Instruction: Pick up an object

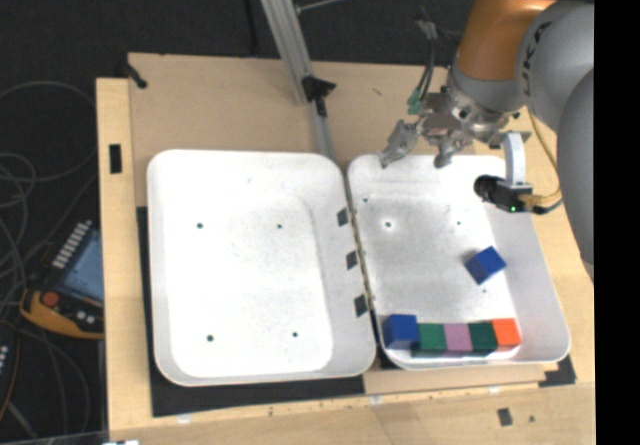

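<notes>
The grey KUKA arm with the orange band (520, 23) reaches in from the right and holds its two-finger gripper (422, 143) above the far edge of the right shallow white bin (420, 233), fingers spread and holding nothing. Two bins sit side by side; the left shallow white bin (245, 263) holds no blocks. The right bin contains six small blocks. The lone blue cube (486, 264) lies nearer the camera than the gripper and to its right, standing apart and turned on a diagonal. Five blocks line the near wall: blue (401, 330), green (432, 337), lilac (457, 337), dark green (483, 336), orange (507, 333).
</notes>
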`<move>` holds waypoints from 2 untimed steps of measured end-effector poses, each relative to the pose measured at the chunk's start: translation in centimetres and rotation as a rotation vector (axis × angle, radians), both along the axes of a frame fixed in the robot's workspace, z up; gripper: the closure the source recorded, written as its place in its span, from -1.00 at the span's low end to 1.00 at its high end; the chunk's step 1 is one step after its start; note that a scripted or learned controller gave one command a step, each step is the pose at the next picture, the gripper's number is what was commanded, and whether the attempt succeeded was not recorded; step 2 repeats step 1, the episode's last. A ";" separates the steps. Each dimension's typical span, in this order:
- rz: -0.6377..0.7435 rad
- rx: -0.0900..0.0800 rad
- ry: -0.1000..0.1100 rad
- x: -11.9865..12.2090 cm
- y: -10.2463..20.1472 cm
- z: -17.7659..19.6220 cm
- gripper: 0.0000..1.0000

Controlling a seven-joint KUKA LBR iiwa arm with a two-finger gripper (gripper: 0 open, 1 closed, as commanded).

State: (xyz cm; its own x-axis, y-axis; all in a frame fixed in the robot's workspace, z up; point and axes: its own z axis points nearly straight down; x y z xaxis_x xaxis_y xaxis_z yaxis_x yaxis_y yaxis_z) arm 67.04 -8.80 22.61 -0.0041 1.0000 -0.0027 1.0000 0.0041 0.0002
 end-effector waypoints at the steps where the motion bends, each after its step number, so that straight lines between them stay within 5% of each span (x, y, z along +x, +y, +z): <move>1: -0.010 -0.002 0.002 0.9 -7.5 -4.4 -1.00; 2: -0.010 -0.002 0.002 0.9 -7.5 -4.4 -1.00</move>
